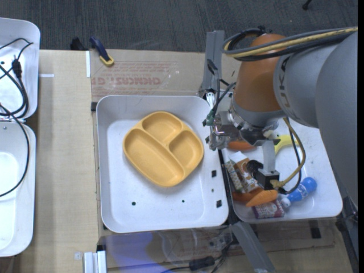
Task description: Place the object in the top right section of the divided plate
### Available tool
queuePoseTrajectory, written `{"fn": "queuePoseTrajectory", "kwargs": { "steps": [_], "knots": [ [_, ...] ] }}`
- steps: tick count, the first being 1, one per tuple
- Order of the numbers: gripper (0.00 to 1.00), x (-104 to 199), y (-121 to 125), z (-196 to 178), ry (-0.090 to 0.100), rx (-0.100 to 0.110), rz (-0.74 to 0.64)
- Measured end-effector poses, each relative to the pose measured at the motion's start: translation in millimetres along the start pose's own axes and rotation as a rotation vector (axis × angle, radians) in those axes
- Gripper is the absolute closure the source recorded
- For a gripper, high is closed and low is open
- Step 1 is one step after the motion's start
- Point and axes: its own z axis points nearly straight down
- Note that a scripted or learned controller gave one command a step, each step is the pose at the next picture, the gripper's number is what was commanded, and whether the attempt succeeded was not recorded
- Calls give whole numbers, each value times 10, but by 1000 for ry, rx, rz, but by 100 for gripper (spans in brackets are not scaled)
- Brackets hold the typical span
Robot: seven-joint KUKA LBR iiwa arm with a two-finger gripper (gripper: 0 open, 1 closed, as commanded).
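The yellow divided plate (164, 147) lies in the left bin (114, 198), tilted, with one long section and two smaller ones, all bare. My gripper (223, 137) hangs low over the near-left part of the right bin (327, 206), just beyond the wall between the two bins. The grey wrist and orange band above it hide what it is doing. An orange object (241, 145) shows just under the gripper's right side; whether it is held I cannot tell.
The right bin holds a brown snack pack (241, 175), an orange carrot-like piece (259, 198), a blue bottle (301, 189), a yellow item (284, 143) and a pink packet (267, 211). Cables loop from the wrist. A blue-handled tool (100, 51) lies on the bench behind.
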Motion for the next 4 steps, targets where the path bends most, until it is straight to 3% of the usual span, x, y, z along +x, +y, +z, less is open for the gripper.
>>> {"fn": "queuePoseTrajectory", "kwargs": {
  "steps": [1, 2, 3, 4],
  "knots": [
    [100, -248, -207, -6, 1, 1, 5],
    [100, 100, 230, -260, 0, -2, 95],
    [0, 98, 230, -259, -1, -2, 95],
    [0, -152, -262, 0, 0, 1, 22]
  ]
}}
